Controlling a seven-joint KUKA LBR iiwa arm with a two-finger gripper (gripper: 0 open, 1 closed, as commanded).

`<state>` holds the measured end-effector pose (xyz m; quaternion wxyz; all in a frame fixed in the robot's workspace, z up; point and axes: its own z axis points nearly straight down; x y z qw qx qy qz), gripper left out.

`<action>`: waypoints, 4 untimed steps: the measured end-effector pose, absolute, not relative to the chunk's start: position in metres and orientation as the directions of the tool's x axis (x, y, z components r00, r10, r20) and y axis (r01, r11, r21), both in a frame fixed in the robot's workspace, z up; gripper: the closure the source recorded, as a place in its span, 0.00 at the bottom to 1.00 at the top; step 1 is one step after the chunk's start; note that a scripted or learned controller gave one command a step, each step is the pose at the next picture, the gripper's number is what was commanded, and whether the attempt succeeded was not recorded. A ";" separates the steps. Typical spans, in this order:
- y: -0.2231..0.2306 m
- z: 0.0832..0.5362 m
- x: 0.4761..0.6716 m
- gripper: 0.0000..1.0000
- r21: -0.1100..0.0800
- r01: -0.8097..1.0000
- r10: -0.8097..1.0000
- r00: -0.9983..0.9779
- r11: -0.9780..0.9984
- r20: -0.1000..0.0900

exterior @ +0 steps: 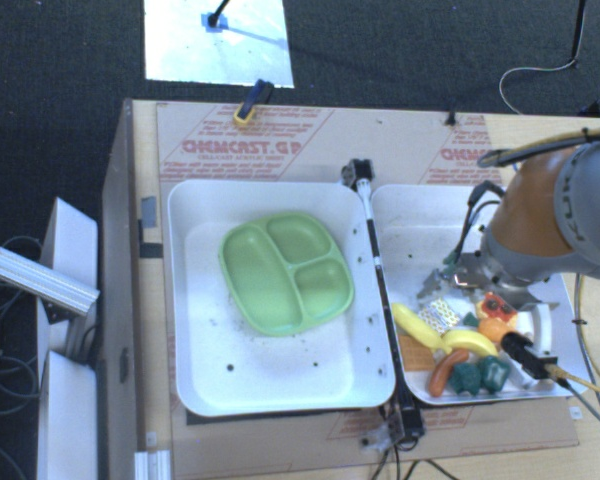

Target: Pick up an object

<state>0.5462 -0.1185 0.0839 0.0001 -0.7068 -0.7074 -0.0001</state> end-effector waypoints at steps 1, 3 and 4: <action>-0.158 0.085 0.595 0.00 0.003 1.000 1.000 -0.003 0.003 -0.001; -0.182 0.085 0.586 0.00 0.001 1.000 1.000 -0.001 0.001 0.000; -0.206 0.086 0.665 0.00 0.004 1.000 1.000 -0.004 0.004 -0.001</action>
